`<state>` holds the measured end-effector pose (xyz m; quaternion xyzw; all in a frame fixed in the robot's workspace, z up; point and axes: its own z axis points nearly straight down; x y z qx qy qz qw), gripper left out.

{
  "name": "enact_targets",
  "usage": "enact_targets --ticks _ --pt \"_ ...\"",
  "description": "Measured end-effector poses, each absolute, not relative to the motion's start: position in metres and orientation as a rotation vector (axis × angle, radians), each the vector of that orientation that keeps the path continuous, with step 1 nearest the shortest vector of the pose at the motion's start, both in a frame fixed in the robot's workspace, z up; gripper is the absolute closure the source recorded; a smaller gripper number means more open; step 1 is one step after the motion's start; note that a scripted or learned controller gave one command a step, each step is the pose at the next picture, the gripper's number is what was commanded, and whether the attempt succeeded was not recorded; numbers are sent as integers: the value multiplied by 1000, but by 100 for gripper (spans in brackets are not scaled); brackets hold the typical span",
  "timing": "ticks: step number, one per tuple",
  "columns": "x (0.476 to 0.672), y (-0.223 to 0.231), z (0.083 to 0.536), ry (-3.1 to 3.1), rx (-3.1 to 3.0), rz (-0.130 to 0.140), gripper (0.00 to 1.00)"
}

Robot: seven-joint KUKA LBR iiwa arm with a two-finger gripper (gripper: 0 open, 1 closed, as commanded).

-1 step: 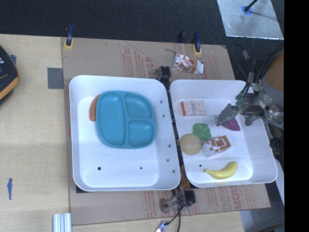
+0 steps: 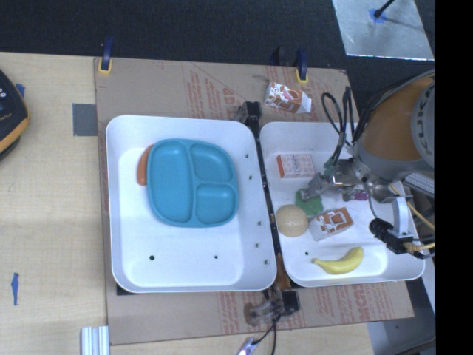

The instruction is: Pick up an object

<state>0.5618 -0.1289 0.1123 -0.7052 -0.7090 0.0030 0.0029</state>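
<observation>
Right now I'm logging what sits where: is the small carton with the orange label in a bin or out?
Out. The small carton lies on the brown board beyond the right bin.

Grey arm (image 2: 399,135) reaching from right, pincer (image 2: 319,188) lowered
</observation>
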Motion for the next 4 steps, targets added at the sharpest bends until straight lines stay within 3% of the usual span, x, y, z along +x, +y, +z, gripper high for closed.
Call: enact_targets --ticks 1,2,3,4 --pt "568 -110 92 -2226 -2212 6 0" --pt "568 -112 102 -2230 -2209 10 100" --pt "568 -112 102 -2230 -2209 9 0" --pt "558 -100 92 -2225 -2214 6 0"
